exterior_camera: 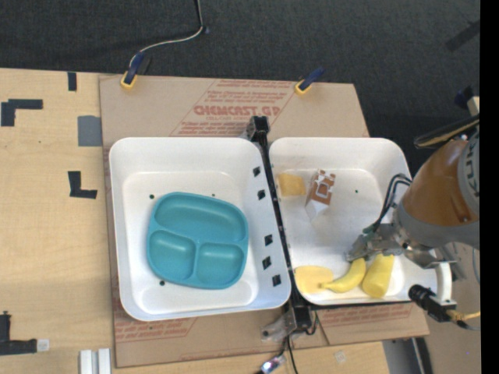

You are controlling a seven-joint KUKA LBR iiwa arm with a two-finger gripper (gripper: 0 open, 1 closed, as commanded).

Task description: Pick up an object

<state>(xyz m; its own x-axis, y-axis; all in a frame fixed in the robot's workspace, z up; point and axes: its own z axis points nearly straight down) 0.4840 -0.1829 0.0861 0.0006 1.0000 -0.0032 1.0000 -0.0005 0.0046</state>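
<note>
- Bench (47, 170): light wood surface bearing a cardboard sheet (234, 104) with red lettering, held by two clamps at its far edge.
- Left bin (125, 162): shallow, white; holds a teal divided plate (197, 241) lying flat, near the bin's middle.
- Right bin (382, 158): shallow, white; touches the left bin along a black centre joint.
- Banana (348, 276): yellow, lying by the right bin's near edge, beside a pale yellow flat piece (309, 276) at the near-left corner.
- Yellow block (377, 275): just right of the banana, near edge of right bin.
- Small orange-yellow piece (290, 185): far-left area of right bin.
- Brown-and-white item (321, 188): just beside it, to the right.
- Gripper (373, 244): low over the right bin's near-right area, just above banana and yellow block; whether its fingers are spread or closed cannot be told.
</note>
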